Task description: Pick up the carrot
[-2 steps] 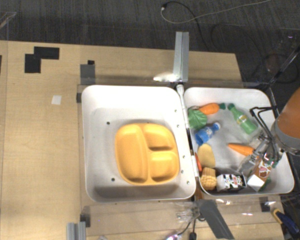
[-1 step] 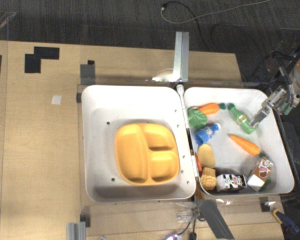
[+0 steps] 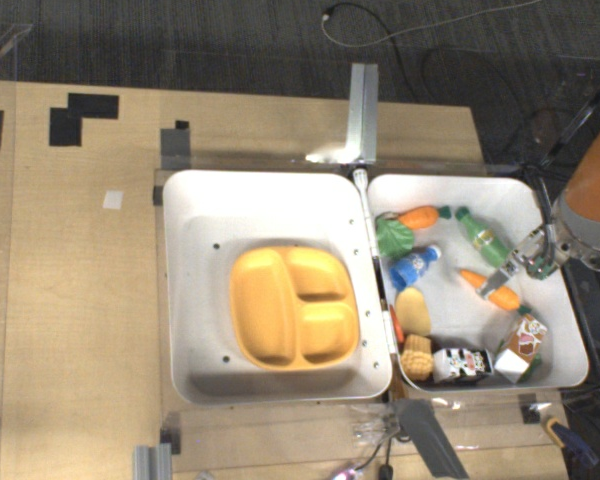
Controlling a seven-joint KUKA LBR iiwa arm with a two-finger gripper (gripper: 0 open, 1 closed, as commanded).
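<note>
Starting at the near wall of the right bin (image 3: 570,373), you have a row of clutter: a knobbly yellow corn cob (image 3: 415,356), a dark and white carton (image 3: 460,365) lying flat, and a small brown and white carton (image 3: 525,340) in the corner. Just behind the corn sits a pale yellow rounded piece (image 3: 412,310).

Further in lies the small carrot (image 3: 485,286), a short orange taper resting flat on the bin floor, right of the middle, with bare white around most of it. The claw (image 3: 515,271) is right at its right-hand end, touching or just above it. You cannot tell from here whether the claw is spread or pressed together, and nothing shows the carrot gripped.

Treat the carrot as a light, hard plastic toy, I would judge: stiff, smooth and inclined to squirt out of a pinch on its taper. Take it across the thick middle, square to its long axis, not at the tip.

Beyond it are a blue bottle (image 3: 417,264) and a green bottle (image 3: 483,238). At the far side lies a second orange piece (image 3: 420,217) beside a green leafy lump (image 3: 392,238), possibly another carrot, so keep that in mind.

The left bin (image 3: 190,268) on the worktop (image 3: 80,318) holds a yellow divided plate (image 3: 292,303).
</note>
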